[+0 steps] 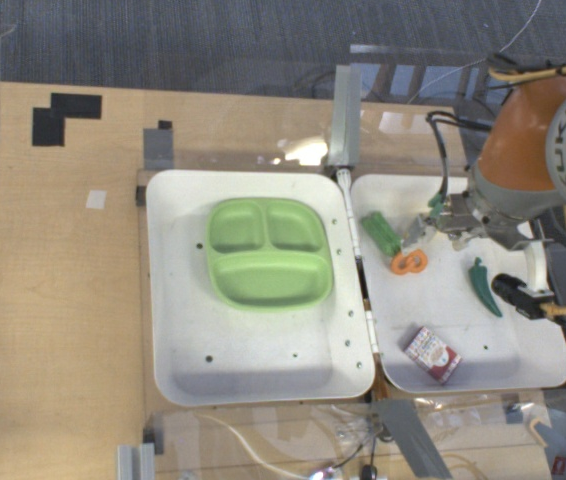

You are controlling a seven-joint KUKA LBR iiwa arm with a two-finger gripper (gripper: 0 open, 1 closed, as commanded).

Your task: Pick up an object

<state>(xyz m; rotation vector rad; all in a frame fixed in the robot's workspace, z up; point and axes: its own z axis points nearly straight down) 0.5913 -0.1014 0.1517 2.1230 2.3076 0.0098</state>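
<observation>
The small red box (pixel 432 354) lies below the gripper (pixel 433 218); the dark green pepper (pixel 483 286) sits right of it, the orange ring (pixel 410 262) just beneath, the green block (pixel 381 233) beside it. Finger spread: cannot tell. Best to descend centred on the ring.

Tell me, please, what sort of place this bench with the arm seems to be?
Probably a robotics lab set up for grasping trials: a grey arm with an orange band reaches over two shallow white bins, which hold test items such as a green divided plastic plate and a small red packet.
</observation>
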